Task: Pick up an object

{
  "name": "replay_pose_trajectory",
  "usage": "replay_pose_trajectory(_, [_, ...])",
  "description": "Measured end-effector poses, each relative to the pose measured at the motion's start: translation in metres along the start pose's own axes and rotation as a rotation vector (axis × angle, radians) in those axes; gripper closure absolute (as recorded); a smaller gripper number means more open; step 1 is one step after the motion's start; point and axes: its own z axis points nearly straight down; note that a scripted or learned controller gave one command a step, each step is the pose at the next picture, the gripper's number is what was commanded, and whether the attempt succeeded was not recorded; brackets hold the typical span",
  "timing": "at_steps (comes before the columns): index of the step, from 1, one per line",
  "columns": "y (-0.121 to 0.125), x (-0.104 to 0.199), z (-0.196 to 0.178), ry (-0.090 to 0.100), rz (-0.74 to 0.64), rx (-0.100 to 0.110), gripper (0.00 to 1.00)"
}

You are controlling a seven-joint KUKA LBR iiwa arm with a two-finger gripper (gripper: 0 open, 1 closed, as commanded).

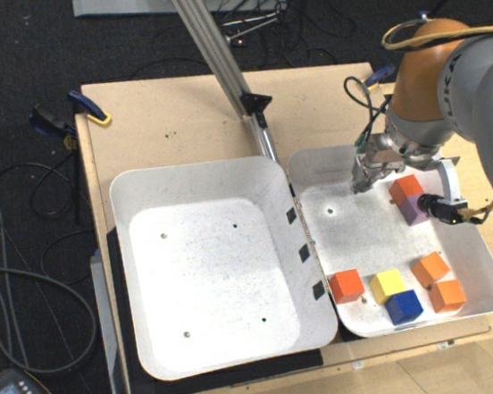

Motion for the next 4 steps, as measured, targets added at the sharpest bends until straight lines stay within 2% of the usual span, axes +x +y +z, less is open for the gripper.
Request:
replay_pose_trajectory(2, [0.000, -0.003, -0.118, -0.001, 0.001, -0.005, 1.00])
replay_pose_trajectory(3, [0.001, -0.003, -0.120, 0.000, 0.001, 0.000, 1.00])
replay_pose_trajectory(4, [-0.010, 0.045, -0.119, 0.003, -0.003, 0.004, 1.00])
